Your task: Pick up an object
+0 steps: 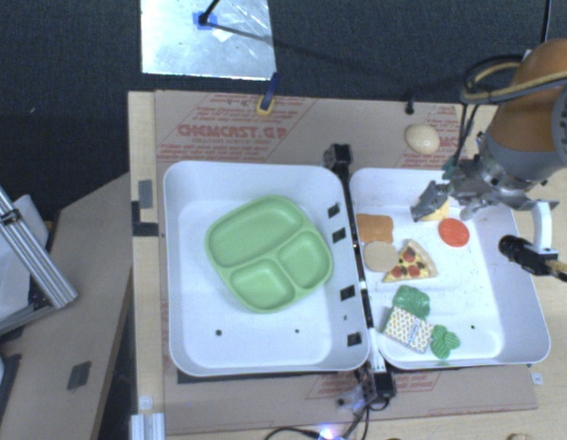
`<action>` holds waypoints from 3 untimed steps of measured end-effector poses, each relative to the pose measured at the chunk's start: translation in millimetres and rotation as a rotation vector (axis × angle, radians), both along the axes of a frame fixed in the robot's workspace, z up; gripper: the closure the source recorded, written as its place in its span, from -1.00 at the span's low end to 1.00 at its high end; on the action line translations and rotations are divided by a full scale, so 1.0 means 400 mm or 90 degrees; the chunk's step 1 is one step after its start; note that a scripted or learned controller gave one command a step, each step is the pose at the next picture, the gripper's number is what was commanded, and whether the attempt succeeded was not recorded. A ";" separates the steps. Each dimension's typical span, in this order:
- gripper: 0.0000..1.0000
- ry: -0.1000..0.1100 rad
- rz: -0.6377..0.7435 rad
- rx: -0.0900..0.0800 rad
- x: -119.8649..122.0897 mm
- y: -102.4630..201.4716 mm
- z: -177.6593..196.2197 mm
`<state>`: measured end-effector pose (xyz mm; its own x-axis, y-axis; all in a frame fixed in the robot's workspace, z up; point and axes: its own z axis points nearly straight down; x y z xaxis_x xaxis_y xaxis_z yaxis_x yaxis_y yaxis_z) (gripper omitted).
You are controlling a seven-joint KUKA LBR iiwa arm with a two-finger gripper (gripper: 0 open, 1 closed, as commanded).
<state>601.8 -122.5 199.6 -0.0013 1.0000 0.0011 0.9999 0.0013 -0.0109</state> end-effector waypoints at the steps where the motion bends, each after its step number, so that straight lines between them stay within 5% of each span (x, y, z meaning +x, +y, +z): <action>1: -1.00 -0.008 0.001 -0.001 0.007 0.000 0.017; 3: -1.00 -0.006 0.000 -0.001 0.001 0.004 -0.247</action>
<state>602.2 -121.0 100.7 -0.0013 1.0000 0.0003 1.0000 0.0014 -0.0022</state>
